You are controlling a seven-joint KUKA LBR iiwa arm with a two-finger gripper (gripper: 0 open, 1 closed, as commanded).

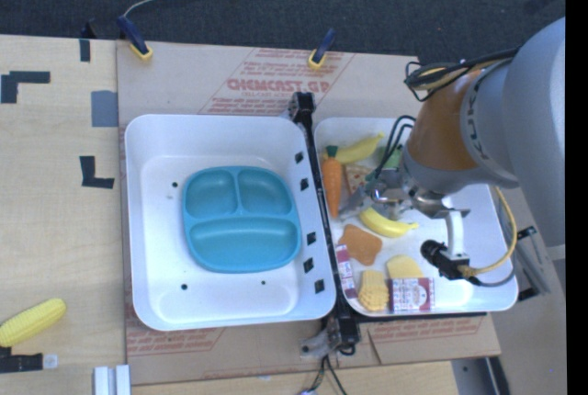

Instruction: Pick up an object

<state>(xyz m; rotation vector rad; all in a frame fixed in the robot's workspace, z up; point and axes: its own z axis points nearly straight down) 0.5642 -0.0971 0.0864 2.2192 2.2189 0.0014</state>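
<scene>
The right bin (501,297) holds several toy foods. An orange carrot (331,183) lies along its left wall, with a yellow piece (359,148) above it. A yellow banana (388,223) lies mid-bin, an orange-brown piece (360,243) below it. Near the front lie a yellow ridged block (372,291), a yellow wedge (404,268) and a red-and-white packet (412,296). My gripper (375,188) is low in this bin, just above the banana and right of the carrot, amid dark cables. The arm's wrist hides what lies under it.
The left bin (147,292) holds a blue divided plate (242,217). A yellow toy corn cob (32,321) lies on the bench at the far left. Yellow clamps (321,53) grip the cardboard's back edge. The arm's bulk covers the right bin's right side.
</scene>
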